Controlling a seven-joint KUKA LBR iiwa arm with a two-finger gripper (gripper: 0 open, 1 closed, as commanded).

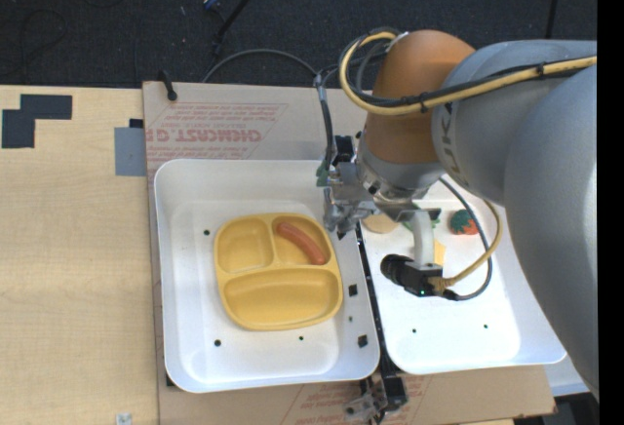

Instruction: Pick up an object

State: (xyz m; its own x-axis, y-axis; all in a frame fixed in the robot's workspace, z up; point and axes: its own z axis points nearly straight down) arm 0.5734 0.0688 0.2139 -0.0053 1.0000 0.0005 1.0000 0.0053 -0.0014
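Arm (507,121) reaching in from three o'clock, jaws (343,209) over the bins' divide, their state impossible to tell, sausage (303,240) in yellow tray's (278,301) one-o'clock compartment, left bin (185,316).

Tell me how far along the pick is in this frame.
Done: nothing looks picked up yet. The hot dog lies in a top compartment of the yellow tray in the left bin. In hand: the gripper sits low over the divide between the bins, near the tray's upper right corner; no object shows between its fingers. Left: closing on an object and lifting it. Small items lie in the right bin.
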